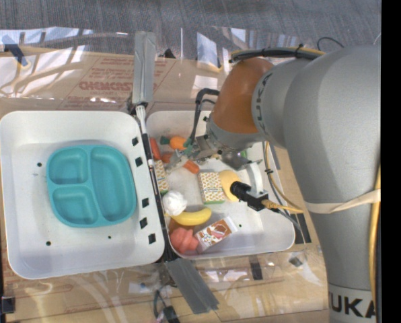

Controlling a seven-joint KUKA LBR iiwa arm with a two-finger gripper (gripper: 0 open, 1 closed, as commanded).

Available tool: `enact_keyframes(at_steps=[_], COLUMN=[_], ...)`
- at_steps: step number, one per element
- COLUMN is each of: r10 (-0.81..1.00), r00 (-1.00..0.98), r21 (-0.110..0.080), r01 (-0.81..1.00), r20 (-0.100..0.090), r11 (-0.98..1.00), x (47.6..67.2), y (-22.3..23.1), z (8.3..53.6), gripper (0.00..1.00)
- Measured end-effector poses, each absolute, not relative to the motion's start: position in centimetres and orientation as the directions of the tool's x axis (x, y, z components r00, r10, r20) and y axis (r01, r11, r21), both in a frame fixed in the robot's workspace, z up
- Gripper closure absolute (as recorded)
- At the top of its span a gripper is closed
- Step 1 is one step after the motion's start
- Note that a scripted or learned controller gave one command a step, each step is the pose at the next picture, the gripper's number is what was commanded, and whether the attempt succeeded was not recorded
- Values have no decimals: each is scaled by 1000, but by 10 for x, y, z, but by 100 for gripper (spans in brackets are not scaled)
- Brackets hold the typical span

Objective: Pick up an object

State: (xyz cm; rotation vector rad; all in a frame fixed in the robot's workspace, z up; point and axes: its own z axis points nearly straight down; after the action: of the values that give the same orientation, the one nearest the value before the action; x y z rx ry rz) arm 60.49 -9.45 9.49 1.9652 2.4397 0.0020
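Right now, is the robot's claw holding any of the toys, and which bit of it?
It cannot be told. The gripper is down in the right bin among the small orange pieces, but the arm hides it. The banana lies apart, untouched.

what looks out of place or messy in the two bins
Nothing looks damaged or spilled. The small items, such as the yellow banana, lie jumbled in the right white bin, while the teal divided plastic tray sits neatly in the left white bin.
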Motion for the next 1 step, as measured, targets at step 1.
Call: enact_keyframes(at_steps=[1], r10=[976], r00=[-217], r21=[4], r01=[976], r20=[-4], r11=[217], x=[605], y=[-93], z=[102], gripper=[100])
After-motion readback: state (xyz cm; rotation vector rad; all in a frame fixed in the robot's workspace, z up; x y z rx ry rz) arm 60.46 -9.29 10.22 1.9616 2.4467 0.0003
